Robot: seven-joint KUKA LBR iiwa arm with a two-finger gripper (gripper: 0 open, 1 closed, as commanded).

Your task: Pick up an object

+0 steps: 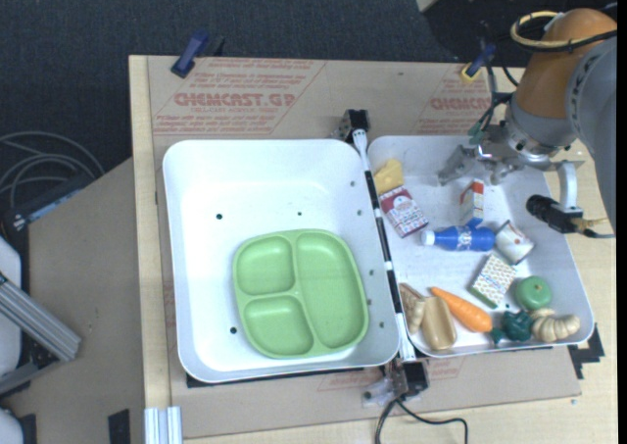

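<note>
i read the tool from my remote station as sitting low over the far part of the right shallow white bin, with the grey arm and its orange band coming in from the right. the metal fingers look spread apart, and i see nothing between them, so i record the tool as open and carrying nothing.

the nearest candidate is the small upright red-and-white carton, which stands just beside the tool on the near side, almost directly under it. its long axis runs roughly toward and away from the camera. in my judgement the coming move turns on that short drop down and slightly nearward.

taking that carton as landmark: the blue plastic bottle with white cap lies just nearer than it, long axis left to right. the red-and-white flat packet lies to its left, with a yellow wedge-shaped block beyond that. the orange toy carrot is well nearer. the pale green three-compartment tray sits far left in the other white bin.

the grasp is not yet made.
</note>
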